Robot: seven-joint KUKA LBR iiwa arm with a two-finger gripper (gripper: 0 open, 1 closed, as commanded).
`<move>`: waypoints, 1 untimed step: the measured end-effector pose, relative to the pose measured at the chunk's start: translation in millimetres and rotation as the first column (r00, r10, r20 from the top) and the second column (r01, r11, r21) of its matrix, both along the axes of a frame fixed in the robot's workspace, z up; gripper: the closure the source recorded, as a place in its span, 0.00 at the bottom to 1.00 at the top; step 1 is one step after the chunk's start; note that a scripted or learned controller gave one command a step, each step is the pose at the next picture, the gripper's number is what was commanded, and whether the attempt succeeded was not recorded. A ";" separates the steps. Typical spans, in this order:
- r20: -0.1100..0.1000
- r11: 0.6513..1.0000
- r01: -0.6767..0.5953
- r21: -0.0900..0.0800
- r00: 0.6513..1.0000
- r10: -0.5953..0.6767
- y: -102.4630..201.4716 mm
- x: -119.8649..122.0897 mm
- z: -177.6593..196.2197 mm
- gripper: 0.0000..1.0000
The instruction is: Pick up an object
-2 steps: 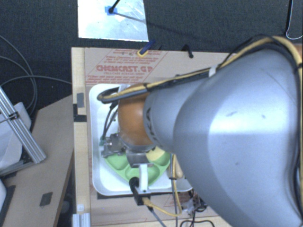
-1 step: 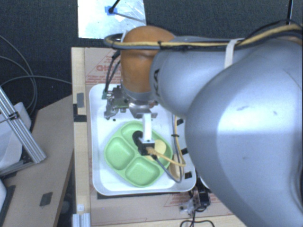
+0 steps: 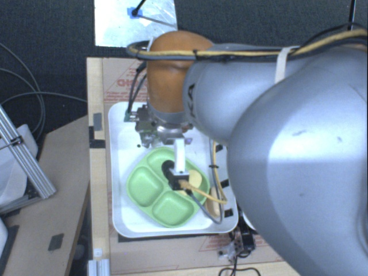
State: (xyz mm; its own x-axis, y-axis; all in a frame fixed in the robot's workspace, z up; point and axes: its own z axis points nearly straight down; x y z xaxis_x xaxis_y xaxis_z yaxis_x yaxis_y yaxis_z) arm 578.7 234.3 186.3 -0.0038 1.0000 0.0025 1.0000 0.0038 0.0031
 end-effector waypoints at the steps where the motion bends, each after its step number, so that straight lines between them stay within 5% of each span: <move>1: -0.006 1.000 -0.001 -0.001 1.000 0.001 1.2 -74.7 19.5 1.00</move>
